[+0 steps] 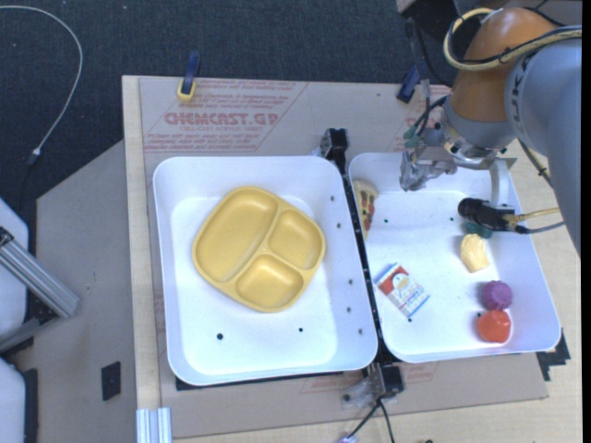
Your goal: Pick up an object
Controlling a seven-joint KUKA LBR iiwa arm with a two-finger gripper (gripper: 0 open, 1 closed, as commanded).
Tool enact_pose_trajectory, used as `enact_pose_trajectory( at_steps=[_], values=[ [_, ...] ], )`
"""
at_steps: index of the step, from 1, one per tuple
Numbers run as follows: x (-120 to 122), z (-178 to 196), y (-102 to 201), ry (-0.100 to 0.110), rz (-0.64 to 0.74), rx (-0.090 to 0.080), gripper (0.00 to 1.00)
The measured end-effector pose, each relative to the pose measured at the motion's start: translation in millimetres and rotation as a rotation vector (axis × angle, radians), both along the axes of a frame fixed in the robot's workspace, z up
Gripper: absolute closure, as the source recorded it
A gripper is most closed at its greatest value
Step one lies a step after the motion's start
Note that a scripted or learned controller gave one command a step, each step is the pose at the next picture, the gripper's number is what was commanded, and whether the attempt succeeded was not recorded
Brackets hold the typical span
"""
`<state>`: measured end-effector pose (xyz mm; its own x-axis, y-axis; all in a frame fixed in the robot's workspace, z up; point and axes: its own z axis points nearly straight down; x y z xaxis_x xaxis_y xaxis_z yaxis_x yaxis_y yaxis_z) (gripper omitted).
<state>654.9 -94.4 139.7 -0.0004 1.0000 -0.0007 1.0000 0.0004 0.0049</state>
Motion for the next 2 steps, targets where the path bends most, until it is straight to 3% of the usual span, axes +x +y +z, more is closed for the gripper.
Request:
enact_pose_trajectory(
  at_steps=[1,2],
  values=[
    [5.5,64.0,-4.0,-0.004,0.000,-0.001,1.00],
    [6.4,84.7,-4.0,0.000,0.000,-0.001,1.00]
  ],
)
